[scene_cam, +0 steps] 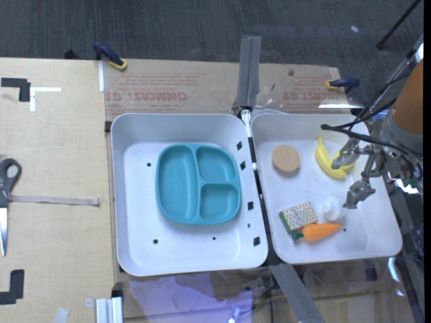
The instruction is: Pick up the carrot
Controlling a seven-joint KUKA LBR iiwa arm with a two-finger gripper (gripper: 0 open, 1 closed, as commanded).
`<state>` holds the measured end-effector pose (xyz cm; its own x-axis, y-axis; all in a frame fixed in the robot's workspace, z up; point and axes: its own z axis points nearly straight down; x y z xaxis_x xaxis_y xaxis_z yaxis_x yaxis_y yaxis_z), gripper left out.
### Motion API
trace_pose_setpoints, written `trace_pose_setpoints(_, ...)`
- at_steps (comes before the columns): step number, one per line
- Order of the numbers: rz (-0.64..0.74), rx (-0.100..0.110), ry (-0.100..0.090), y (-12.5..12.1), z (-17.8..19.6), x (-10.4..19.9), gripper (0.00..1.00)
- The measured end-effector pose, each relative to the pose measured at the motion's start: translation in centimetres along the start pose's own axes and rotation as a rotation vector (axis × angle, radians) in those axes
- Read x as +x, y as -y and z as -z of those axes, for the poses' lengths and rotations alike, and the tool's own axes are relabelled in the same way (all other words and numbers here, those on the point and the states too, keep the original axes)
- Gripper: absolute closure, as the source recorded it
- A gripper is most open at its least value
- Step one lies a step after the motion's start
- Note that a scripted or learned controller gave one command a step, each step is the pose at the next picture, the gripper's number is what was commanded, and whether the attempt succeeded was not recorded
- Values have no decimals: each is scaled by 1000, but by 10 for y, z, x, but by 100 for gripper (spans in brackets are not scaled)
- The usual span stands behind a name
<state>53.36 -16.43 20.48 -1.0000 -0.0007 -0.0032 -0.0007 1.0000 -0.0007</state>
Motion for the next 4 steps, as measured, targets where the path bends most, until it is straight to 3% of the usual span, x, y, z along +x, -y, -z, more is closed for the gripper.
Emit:
trace_pose_setpoints(1, 102, 1, 7, -36, -105, 51, 0)
trace_pose_setpoints(2, 76, 6, 17, -65, -106, 47, 0)
trace_pose_setpoints(3, 80, 7, 26, -66, -95, 43, 100)
trace_pose_setpoints(4, 52, 2, 11, -21, -107, 26, 100)
